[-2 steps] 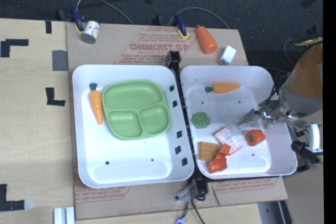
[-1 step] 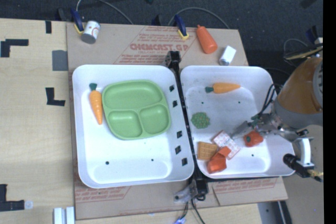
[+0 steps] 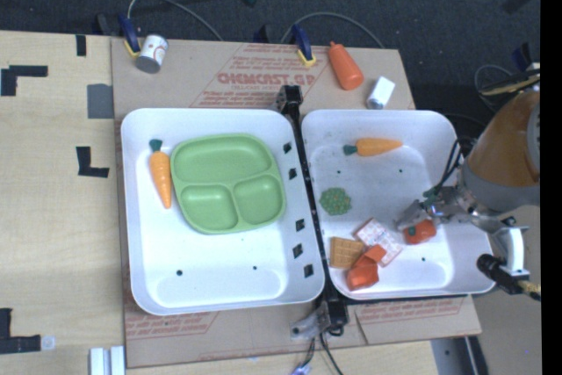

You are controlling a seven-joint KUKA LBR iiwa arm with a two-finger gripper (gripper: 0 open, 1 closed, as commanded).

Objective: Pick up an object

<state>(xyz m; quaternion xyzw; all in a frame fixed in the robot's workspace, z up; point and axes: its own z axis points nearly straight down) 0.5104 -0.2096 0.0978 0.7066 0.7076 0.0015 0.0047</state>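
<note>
Two white bins sit side by side at the centre of the frame, and the action is all in the right bin [image 3: 439,132]. The arm [image 3: 505,158] comes in from the right edge, its gripper [image 3: 421,219] down low inside the bin's right half, and right at its tip lies a small red-orange toy [image 3: 421,232]. It is touching or just beside the fingers; whether it sits between them, I cannot tell, and the gripper's state is not readable from this angle.

Around it: a carrot [image 3: 378,147] lies across the upper part of the right bin, a green broccoli piece [image 3: 335,201] sits near the bin's left wall, and lower down there is a cluster, a waffle-like tan square [image 3: 344,252], a pink-and-white wrapper [image 3: 378,234] and a red chunk [image 3: 363,274] near the bottom edge.

Over in the left bin [image 3: 140,189], a green divided plate [image 3: 228,182] fills the middle, with a second carrot [image 3: 161,174] lying just beside its left rim.

Beyond the bins, toward the top of the frame, an orange bottle [image 3: 345,66] and a small white block [image 3: 380,91] rest on the cardboard, with a small can [image 3: 152,52] at the upper left.
</note>
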